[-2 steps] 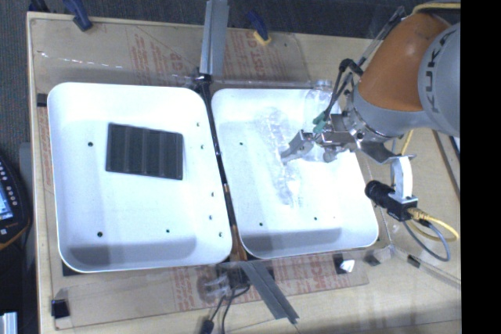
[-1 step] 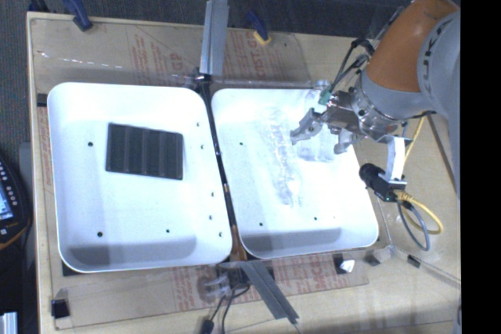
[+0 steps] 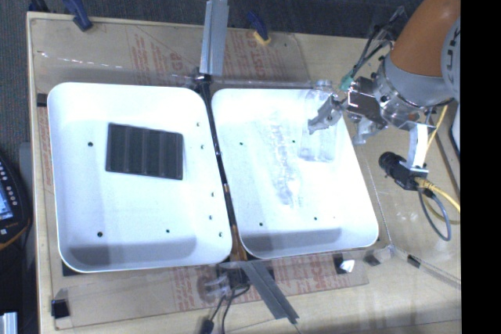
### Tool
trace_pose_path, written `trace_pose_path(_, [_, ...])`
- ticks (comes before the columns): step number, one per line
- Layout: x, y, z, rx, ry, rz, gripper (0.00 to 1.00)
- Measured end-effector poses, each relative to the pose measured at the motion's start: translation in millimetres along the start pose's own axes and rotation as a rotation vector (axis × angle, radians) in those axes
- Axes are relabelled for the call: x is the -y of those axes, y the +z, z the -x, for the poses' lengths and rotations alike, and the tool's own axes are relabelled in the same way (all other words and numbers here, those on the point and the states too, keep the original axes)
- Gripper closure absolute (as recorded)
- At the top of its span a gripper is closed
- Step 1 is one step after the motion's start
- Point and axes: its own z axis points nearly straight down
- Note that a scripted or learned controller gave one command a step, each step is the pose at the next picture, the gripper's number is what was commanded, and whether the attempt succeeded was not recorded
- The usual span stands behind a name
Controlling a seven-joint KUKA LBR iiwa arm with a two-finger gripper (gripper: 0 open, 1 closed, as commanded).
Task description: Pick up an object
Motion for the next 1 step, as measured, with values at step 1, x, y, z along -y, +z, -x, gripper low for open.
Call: trace_pose_path(1, [10.9, -43.2, 1.8, 0.001, -0.082, 0.003, 0.00])
